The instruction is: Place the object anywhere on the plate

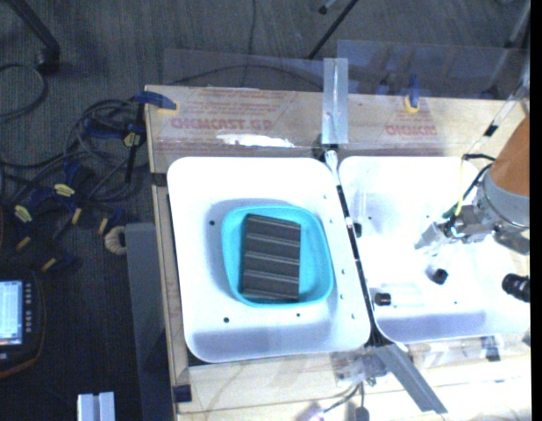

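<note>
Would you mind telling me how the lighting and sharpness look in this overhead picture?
Camera view: the right bin is washed out by glare, nearly featureless; the blue plate and dark ridged object read clearly; the tool is soft and blurred; the floor is dim.

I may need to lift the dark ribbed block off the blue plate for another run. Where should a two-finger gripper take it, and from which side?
Probably from straight above, fingers closing across the dark ribbed block's two long edges near its middle. It lies flat on the blue plate, long axis running up the picture, so those sides are its narrower span. The plate's raised rim blocks a sideways approach.
</note>
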`<state>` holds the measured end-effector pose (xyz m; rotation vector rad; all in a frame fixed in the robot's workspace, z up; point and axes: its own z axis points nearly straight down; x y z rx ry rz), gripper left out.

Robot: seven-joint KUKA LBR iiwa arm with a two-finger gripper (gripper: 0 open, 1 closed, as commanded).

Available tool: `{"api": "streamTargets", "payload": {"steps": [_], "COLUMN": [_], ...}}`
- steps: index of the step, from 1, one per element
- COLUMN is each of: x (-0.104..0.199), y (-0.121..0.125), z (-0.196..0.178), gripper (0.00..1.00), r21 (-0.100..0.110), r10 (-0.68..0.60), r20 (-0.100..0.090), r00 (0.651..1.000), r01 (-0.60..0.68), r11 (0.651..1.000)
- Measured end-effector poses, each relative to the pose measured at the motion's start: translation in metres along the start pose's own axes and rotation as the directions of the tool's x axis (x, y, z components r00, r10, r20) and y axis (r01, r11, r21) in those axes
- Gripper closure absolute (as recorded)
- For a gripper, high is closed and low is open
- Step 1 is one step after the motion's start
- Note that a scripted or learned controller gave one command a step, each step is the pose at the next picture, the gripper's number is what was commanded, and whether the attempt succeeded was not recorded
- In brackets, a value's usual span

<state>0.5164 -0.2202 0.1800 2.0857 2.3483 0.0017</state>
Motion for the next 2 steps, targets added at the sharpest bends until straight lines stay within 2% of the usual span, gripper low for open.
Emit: {"api": "streamTargets", "payload": {"steps": [1,2], "x": [0.0,-0.002], "y": [0.0,-0.015], "z": [0.0,-0.137], "gripper": [0.0,0.0], "r21": [0.0,-0.001], "r10": [0.0,0.009], "r20": [0.0,0.004], "r00": [1.0,1.0], "r01": [0.0,-0.009], "r11": [1.0,1.0]}}
